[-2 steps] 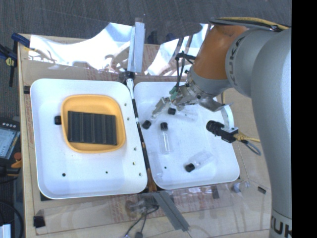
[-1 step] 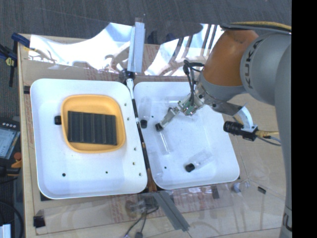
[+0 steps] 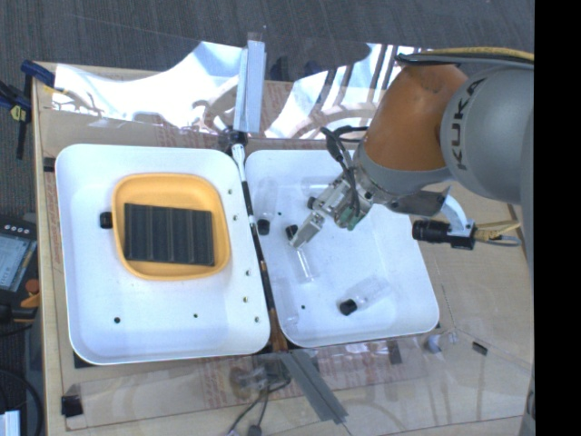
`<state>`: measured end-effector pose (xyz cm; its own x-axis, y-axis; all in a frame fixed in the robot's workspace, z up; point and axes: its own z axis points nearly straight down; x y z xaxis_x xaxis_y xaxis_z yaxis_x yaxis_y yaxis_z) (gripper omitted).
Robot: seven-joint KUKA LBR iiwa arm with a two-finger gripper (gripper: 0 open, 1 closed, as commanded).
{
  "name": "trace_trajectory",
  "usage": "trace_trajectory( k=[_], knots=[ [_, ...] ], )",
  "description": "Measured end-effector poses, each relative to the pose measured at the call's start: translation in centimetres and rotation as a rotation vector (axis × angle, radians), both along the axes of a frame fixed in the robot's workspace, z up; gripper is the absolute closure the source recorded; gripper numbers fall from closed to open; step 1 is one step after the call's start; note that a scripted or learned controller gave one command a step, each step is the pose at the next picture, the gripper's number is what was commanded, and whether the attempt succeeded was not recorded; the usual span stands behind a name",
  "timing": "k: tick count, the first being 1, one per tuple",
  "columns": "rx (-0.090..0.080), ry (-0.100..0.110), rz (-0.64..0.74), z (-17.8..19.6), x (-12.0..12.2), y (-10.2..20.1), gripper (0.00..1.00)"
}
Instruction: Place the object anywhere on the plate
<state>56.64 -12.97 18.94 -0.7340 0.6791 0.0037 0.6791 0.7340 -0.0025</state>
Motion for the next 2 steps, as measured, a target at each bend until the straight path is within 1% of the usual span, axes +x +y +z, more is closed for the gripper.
trace_trajectory(
  k=[1, 2],
  knots=[
    [0.001, 0.000, 0.256, 0.2, -1.2, 4.5, 0.00],
    [0.002, 0.001, 0.548, 0.1, -1.3, 10.5, 0.00]
  ],
)
